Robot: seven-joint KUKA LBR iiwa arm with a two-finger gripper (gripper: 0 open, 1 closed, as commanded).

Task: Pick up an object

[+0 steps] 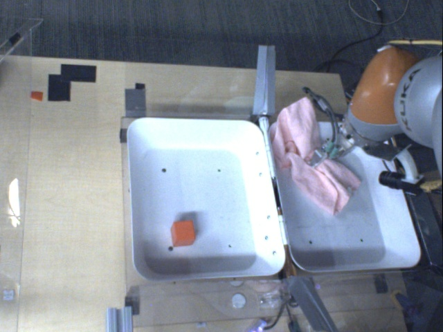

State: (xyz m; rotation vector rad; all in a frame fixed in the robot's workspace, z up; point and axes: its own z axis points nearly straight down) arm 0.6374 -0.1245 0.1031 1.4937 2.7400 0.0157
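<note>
Your counter (pixel 76 206) is light wood and carries two white bins side by side. The left bin (pixel 201 144) is the bigger one in view; the right bin (pixel 387 234) sits against it, partly covered by the arm (pixel 408 102), which comes in from the right with its orange band up top. A pink cloth (pixel 308 158) lies crumpled in the right bin's upper left, draped against the wall between the bins. The pincer (pixel 325 152) sits right on the cloth; you can't tell its state here. A small orange block (pixel 183 233) rests in the left bin, lower left.
</note>
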